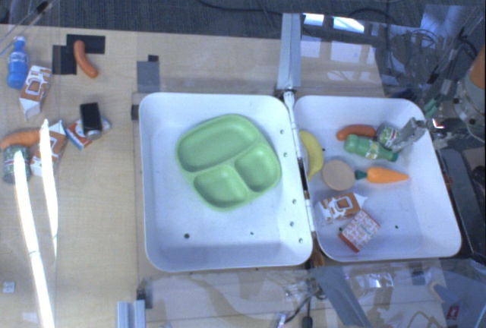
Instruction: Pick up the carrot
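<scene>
Camera view: carrot (383, 176) is seen lying flat in right bin (425, 239), beside round brown disc (339, 175), below green bottle (370, 147). Jaws' state can't be told. Carrot should be approached from above, gripped across mid-body.

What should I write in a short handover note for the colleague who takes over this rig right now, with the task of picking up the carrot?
Gripper: at the upper right of the right bin, near the green bottle; whether it is open or shut cannot be told.
Carrot: lying flat in the right bin, beside the round tan disc, below the bottle, apart from the gripper.
Done: nothing yet; the carrot is not grasped.
Left: move over the carrot, grasp it, lift it.
Left bin holds the green tray.
</scene>
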